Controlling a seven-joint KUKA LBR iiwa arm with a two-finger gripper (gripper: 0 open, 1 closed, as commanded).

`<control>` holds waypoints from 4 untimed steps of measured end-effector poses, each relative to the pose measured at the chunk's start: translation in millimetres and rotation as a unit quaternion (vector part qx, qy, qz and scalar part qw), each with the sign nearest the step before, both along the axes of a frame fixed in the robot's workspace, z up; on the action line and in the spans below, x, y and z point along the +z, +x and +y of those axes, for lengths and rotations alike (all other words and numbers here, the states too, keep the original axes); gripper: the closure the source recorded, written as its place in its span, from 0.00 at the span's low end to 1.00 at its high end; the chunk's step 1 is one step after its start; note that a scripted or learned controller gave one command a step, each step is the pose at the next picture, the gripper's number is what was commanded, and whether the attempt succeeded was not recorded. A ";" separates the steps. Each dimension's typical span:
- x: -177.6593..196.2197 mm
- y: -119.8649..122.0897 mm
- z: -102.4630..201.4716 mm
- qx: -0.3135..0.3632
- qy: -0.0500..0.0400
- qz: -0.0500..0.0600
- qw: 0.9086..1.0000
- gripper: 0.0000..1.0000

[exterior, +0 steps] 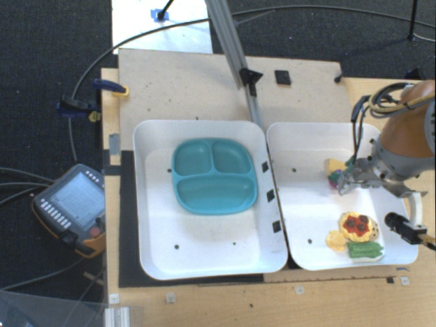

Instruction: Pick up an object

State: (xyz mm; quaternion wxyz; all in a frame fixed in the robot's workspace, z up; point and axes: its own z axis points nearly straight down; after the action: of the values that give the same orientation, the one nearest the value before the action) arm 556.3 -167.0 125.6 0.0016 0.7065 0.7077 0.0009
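Several small toy foods lie in the right bin [306, 203]. A yellow piece with green and magenta bits [334, 170] sits toward the bin's far right. Near the front right are a round pizza-like toy [358, 226], a pale yellow piece [334, 240] and a green piece [366, 251]. My gripper [346, 182] hangs low over the right bin, right against the yellow, green and magenta piece and partly covering it. The arm's orange band [409, 131] rises behind it at the right edge. I see nothing lifted off the bin floor.
The left bin [153, 230] holds a teal divided plate [214, 176]. A slanted grey pole [228, 36] crosses the board behind the bins. A teach pendant [71, 206] lies off the bench at the left. Cables loop around the arm's wrist.
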 end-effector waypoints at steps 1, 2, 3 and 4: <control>57.8 -7.5 -0.1 0.001 0.000 0.000 1.000 1.00; 100.1 -4.8 -0.3 0.001 0.000 0.000 1.000 1.00; 146.9 -0.1 7.6 0.002 0.000 0.000 1.000 1.00; 146.5 18.3 63.1 0.003 0.000 0.000 1.000 1.00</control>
State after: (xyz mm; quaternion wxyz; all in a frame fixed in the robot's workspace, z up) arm 574.7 -103.9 272.1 0.0016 0.7045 0.7098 0.0013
